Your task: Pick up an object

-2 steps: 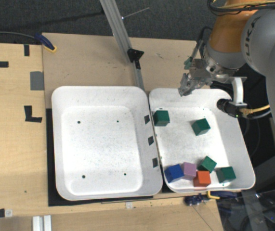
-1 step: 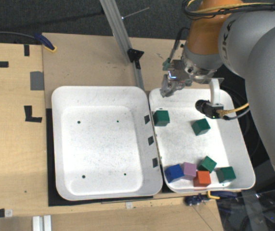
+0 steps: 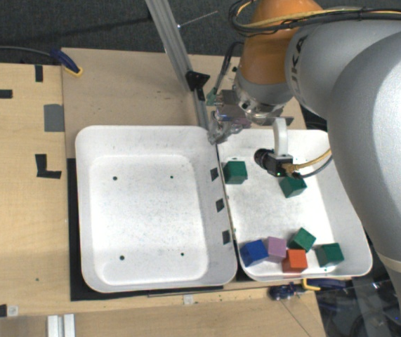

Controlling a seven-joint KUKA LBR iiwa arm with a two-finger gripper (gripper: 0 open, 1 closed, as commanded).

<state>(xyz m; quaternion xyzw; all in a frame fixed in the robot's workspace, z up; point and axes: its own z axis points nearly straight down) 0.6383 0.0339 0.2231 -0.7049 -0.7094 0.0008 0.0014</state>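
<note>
Hanging over the far left corner of the right bin (image 3: 270, 213), the gripper (image 3: 222, 125) is seen; whether it is open or closed cannot be told. A green cube (image 3: 235, 171) lies near it on the bin floor, not touched. Other coloured cubes (image 3: 277, 247) are gathered at the near edge, and speckled white floor is left free between.

Smooth grey arm (image 3: 358, 76), orange band (image 3: 274, 30) — dark cables (image 3: 241, 5) looped above

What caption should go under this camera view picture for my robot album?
Robot arm reaches over the right bin of coloured blocks, beside the left bin.
</note>
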